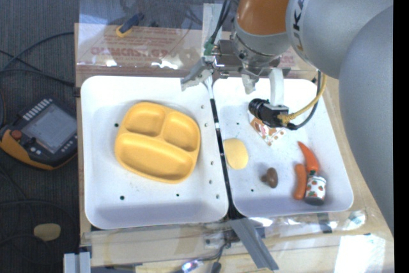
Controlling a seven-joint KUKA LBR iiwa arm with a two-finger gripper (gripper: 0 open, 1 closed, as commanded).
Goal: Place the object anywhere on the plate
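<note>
The grey arm with an orange band (358, 22) reaches in from the right; its two-finger gripper (257, 86) hangs over the far part of the shallow white right bin (281, 201), close to the wall that meets the shallow white left bin (102, 201); whether the gripper stands apart or together I cannot tell.

Just beneath it, on the floor of the right bin toward the far edge, lies a small red-and-white patterned piece (269, 132), partly covered by the robot's own parts. A pale yellow round disc (236, 154) rests against the right bin's left wall, about midway along it; a small brown lump (272, 178) sits near it toward the near edge. Near the right bin's near right corner lie an orange tapered piece (307, 155) and a second orange piece (298, 181), with a small red-and-white patterned jar (316, 189) touching both.

The yellow plastic plate with three compartments (153, 153) sits in the middle of the left bin, turned at a slant to its walls, well apart from every thing in the right bin.

Beyond the left bin's far edge lies a clear plastic sheet (144, 41); a black and orange handheld controller (35, 134) rests off to the left.
</note>
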